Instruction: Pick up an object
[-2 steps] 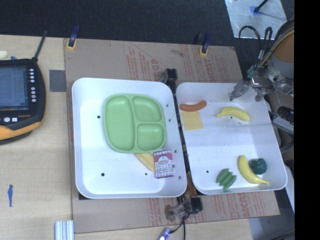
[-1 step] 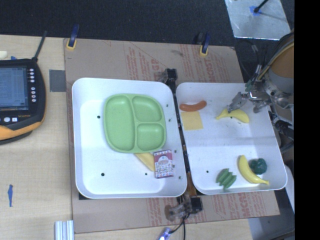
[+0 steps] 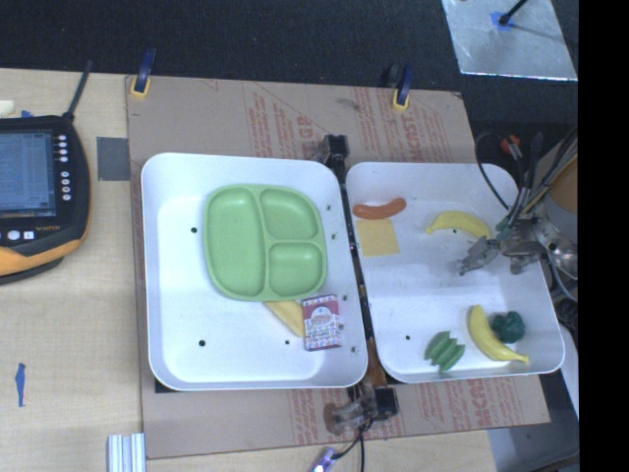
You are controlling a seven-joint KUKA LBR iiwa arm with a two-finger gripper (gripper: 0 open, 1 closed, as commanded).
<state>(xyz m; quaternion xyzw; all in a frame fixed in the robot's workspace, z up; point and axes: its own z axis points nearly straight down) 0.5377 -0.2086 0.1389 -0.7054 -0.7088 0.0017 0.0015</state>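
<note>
My gripper (image 3: pixel 474 261) reaches in from the right and hangs low over the right bin (image 3: pixel 423 293), open with nothing between its fingers. A yellow banana (image 3: pixel 458 224) lies just up and left of it. A second banana (image 3: pixel 488 335) lies at the bin's front right, next to a dark green vegetable (image 3: pixel 508 326). A green pea pod (image 3: pixel 443 350) sits at the front. A red sausage (image 3: pixel 379 207) and a yellow cheese slice (image 3: pixel 377 236) lie at the bin's back left.
The left bin (image 3: pixel 177 293) holds a green divided plate (image 3: pixel 264 241), a yellow slice (image 3: pixel 286 313) partly under it, and a small red and white packet (image 3: pixel 322 323). A tablet pendant (image 3: pixel 34 190) rests at the far left. Cables (image 3: pixel 526 180) hang near the arm.
</note>
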